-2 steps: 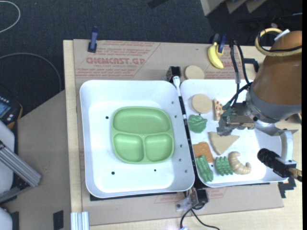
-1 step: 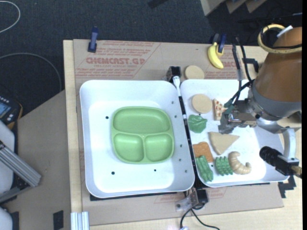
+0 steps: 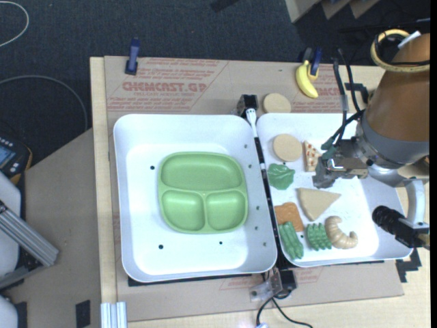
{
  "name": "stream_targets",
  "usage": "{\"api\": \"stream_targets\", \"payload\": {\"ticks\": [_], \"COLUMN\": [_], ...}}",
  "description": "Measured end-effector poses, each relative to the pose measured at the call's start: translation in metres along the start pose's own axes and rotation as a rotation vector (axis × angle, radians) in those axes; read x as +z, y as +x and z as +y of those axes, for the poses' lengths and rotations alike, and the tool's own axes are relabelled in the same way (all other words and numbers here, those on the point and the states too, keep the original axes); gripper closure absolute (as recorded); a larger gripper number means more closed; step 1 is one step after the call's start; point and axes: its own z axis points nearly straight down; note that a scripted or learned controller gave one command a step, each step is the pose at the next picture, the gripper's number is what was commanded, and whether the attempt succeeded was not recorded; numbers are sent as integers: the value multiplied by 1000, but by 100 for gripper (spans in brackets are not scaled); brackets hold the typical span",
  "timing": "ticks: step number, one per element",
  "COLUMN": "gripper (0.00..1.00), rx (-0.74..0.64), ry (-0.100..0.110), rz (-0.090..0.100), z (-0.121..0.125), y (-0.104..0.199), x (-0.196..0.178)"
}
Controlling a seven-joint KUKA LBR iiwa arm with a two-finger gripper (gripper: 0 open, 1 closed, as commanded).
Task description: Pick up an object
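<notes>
1. We see the claw (image 3: 330, 174) low in the right bin (image 3: 369, 130), just above the tan wedge (image 3: 317, 201); whether it is open or holding anything, we cannot tell.
2. We judge the wedge nearest; we should centre on it before closing, avoiding the cracker (image 3: 311, 156) and the green leaf (image 3: 280, 176).
3. We should lift straight up, clear of the croissant (image 3: 340, 231).
</notes>
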Motion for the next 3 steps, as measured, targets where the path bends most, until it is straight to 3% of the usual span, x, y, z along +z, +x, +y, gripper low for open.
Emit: {"api": "stream_targets", "payload": {"ticks": [3], "gripper": [100], "rx": [-2], "ry": [0], "rz": [0], "z": [0], "y": [-2], "x": [-18]}}
